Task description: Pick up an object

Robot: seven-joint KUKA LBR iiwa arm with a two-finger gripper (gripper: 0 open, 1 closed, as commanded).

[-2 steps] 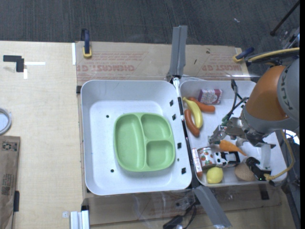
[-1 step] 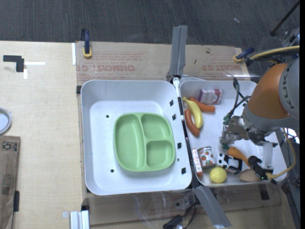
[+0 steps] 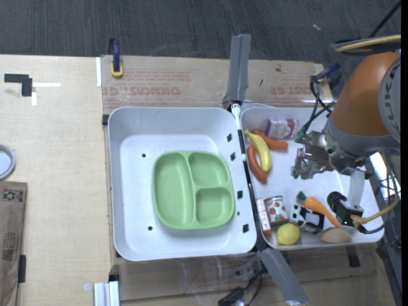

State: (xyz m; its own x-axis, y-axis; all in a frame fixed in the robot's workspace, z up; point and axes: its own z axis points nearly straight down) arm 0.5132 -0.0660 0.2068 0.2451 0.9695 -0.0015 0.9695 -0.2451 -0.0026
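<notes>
Banana hugging right bin's left wall, jaws over bare middle floor, state unclear

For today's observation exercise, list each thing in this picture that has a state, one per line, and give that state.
Green divided plate: lying flat in the left bin, compartments bare.
Banana: lying in the right bin, resting against a hot dog.
Can: lying on its side.
Lemon: resting at the near wall.
Carrot: lying flat.
Gripper: above the right bin, holding nothing I can see.
</notes>
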